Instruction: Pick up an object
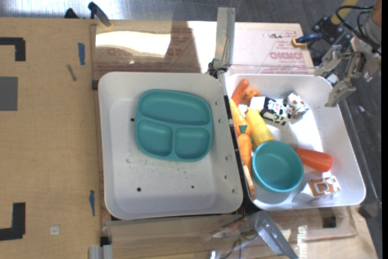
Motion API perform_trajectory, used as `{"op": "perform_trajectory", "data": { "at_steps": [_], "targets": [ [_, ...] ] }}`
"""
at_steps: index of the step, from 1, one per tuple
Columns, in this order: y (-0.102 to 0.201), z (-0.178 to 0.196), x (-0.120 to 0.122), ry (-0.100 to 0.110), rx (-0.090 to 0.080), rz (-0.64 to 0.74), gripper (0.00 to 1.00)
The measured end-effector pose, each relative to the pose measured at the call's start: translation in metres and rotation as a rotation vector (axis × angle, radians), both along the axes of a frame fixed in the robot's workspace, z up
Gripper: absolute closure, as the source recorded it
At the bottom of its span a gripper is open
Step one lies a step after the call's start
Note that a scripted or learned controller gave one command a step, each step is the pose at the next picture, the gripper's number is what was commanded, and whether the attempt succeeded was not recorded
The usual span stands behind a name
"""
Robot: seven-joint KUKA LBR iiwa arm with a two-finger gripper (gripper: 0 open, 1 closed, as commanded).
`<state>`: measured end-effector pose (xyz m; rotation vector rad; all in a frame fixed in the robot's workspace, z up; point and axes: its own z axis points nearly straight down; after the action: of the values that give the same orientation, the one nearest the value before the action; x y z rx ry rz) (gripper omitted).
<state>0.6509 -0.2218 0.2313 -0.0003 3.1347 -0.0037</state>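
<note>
- Hovering over the right bin's [354,148] far right corner, our gripper [344,79] is showing jaws spread, gripping nothing.
- We are seeing the toys [285,109] lying left and nearer; the carrot [315,159] is pointing along the bin.

Arm [371,21] cut off at the right edge; carrots [244,144] partly hidden behind the teal bowl [277,165]

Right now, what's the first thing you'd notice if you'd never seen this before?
Probably the big teal divided plate lying alone in the left bin. Next, the crowded right bin: a teal bowl, carrots, something yellow, and a black-and-white toy. The end effector hangs over that bin's far right corner.
</note>
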Motion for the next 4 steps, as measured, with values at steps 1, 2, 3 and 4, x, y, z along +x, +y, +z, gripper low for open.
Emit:
{"op": "perform_trajectory", "data": {
  "at_steps": [1, 2, 3, 4],
  "targets": [
    [0.018, -0.135, -0.084, 0.009, 0.004, 0.112, 0.00],
    [0.060, -0.143, -0.010, -0.003, -0.001, 0.240, 0.00],
    [0.038, -0.144, 0.011, -0.003, -0.001, 0.288, 0.00],
    [0.039, -0.128, 0.015, -0.018, -0.005, 0.289, 1.00]
  ]
}}
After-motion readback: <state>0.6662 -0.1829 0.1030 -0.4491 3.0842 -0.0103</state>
